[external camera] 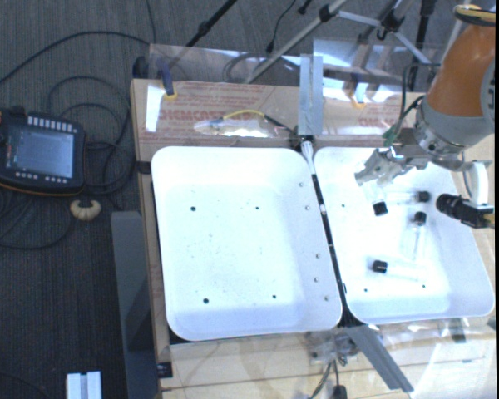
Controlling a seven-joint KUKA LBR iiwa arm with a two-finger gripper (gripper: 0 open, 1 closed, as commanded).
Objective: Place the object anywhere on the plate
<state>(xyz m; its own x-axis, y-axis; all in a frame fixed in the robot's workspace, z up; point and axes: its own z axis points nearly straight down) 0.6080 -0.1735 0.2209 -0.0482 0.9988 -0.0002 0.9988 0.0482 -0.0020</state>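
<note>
We see gripper over right bin, state unclear; clear vials lying loose, nothing placed yet.

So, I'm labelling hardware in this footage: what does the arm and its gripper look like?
The arm has a rounded orange band above a grey wrist section. Below that sits a grey metallic gripper of angular, pale metal parts, with thin dark cables running alongside the wrist. No markings are legible at this resolution.
</note>
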